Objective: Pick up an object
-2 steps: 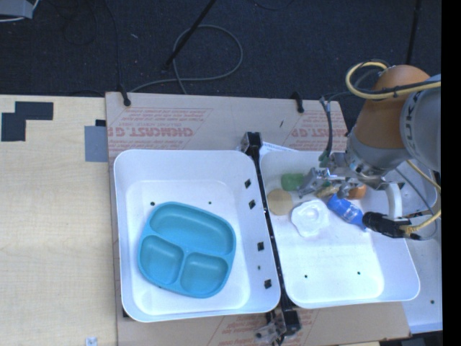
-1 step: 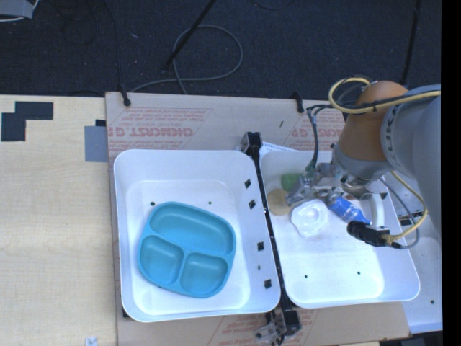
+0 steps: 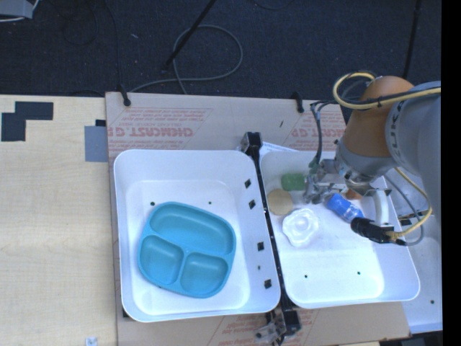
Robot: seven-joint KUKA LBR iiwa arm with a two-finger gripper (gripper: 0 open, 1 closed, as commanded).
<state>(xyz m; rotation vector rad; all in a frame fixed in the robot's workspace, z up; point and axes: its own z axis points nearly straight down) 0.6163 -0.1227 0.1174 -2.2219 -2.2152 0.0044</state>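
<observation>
Objects for your pick all sit in the right bin (image 3: 360,280): a green block (image 3: 292,182), tan round piece (image 3: 279,201), clear cup (image 3: 300,226) and blue bottle (image 3: 342,207). Your gripper (image 3: 315,191) hangs among them, can't tell its jaw state. Left of that bin, the left bin (image 3: 130,193) holds a blue tray (image 3: 187,249)

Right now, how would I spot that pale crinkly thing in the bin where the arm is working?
Look at the right bin, the one the grey arm reaches into. Near its left wall, below a tan round object and a green block, lies the clear crumpled plastic piece. Unlike the blue object beside it, it is whitish, translucent and wrinkled.
</observation>
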